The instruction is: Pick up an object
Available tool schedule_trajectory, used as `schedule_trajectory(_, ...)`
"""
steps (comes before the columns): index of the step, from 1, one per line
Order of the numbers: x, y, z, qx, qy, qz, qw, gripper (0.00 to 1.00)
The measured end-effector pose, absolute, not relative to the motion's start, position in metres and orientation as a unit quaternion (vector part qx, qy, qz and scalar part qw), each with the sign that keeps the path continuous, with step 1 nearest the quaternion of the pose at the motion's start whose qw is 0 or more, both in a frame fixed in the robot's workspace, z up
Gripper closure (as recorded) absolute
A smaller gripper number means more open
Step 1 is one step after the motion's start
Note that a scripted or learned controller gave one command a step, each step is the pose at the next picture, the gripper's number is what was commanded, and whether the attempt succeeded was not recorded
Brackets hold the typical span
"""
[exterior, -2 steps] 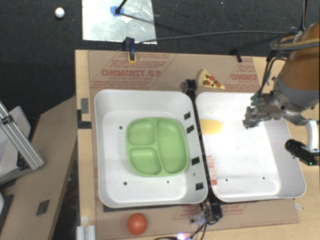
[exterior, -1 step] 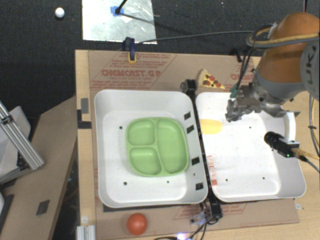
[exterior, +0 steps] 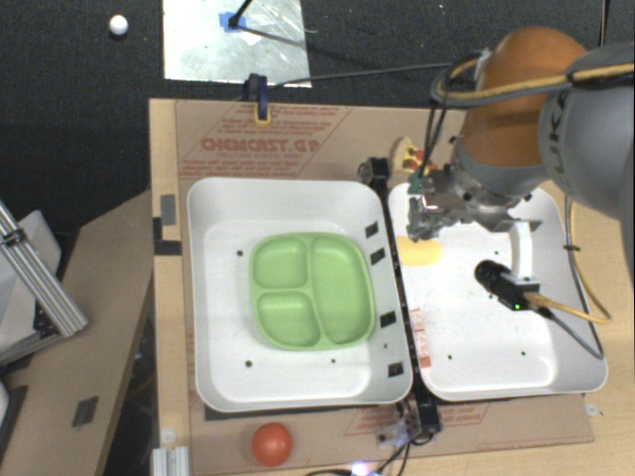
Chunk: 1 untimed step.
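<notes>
Right bin (exterior: 556, 365) — hand (exterior: 422, 221) low, upper-left.

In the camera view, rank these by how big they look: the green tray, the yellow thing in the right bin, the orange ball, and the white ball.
1. Green tray, by far the largest.
2. Orange ball.
3. Yellow thing, partly hidden by the tool, so its rank against the orange ball is unsure.
4. White ball, smallest and farthest from the camera.

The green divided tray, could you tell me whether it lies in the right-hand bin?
No, the green divided tray lies in the left bin.
</notes>
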<state>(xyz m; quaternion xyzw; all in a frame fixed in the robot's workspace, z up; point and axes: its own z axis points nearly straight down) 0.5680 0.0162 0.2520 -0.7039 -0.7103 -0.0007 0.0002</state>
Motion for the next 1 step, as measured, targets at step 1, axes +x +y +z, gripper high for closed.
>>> schedule_trajectory(1, 0.5834, 0.0694, 0.2551, -0.703, -0.711, -0.0020, 0.000, 1.00)
